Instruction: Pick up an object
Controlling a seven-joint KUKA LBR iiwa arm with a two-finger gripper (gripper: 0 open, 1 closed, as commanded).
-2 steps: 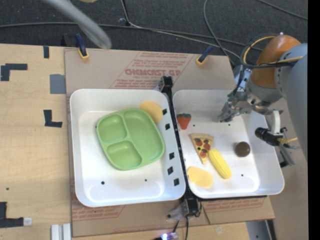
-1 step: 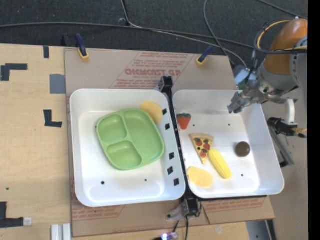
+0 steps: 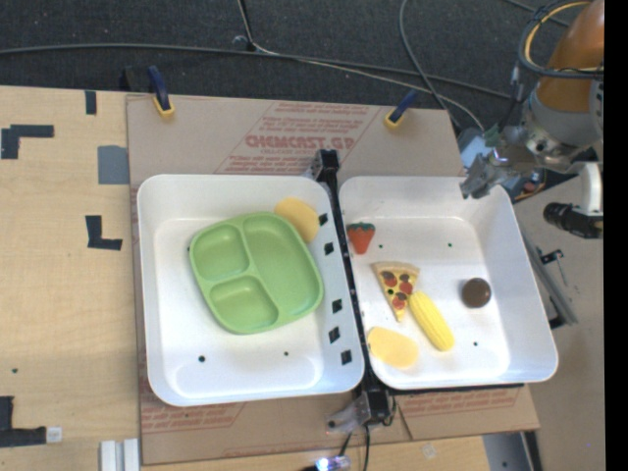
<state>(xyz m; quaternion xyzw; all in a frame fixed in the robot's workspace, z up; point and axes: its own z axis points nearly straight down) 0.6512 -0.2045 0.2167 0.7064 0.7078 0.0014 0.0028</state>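
A green tray point(image 3: 255, 271) is noted in the left bin point(image 3: 162, 361), toy food including a corn cob point(image 3: 432, 321) in the right bin point(image 3: 525, 356), and the gripper point(image 3: 481, 180), its state indeterminable, should be centred above one item before descent.

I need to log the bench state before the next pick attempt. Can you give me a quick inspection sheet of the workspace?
Surface: two white bins, left bin and right bin, on a cardboard sheet over a wooden bench.
Job's things: right bin holds strawberry, pizza slice, corn cob, brown round piece, yellow chip; left bin holds green divided tray and a yellow piece at its far edge.
Clutter: nothing seen.
Grippers: pincer over the right bin's far right corner, nothing seen in it.
Cables: black cables behind the bins.
Surroundings: two clamps on the cardboard.
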